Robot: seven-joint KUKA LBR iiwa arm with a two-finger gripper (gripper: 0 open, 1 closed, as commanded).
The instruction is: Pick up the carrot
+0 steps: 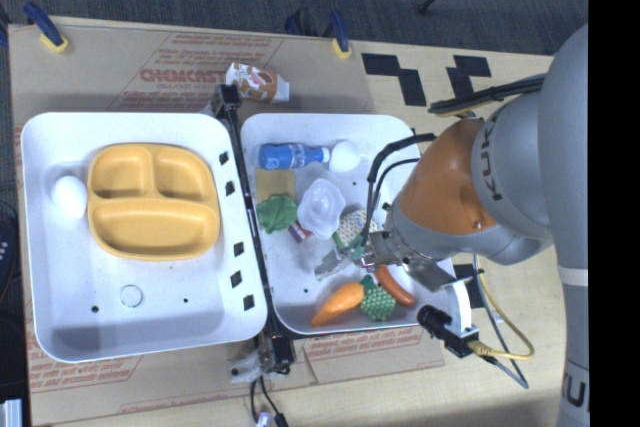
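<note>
Cardboard-topped bench bears two white bins, and near the front edge of the right bin lies the carrot, best approached squarely across its middle, while the gripper hovers just above it, whether spread or closed I cannot tell.

My counter (cardboard-topped) carries two white bins: left bin touching right bin, a small packet just behind their seam.

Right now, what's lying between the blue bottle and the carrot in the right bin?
In the camera view, between the blue bottle and the carrot lie a yellow sponge, green lettuce toy and clear plastic cup.
</note>
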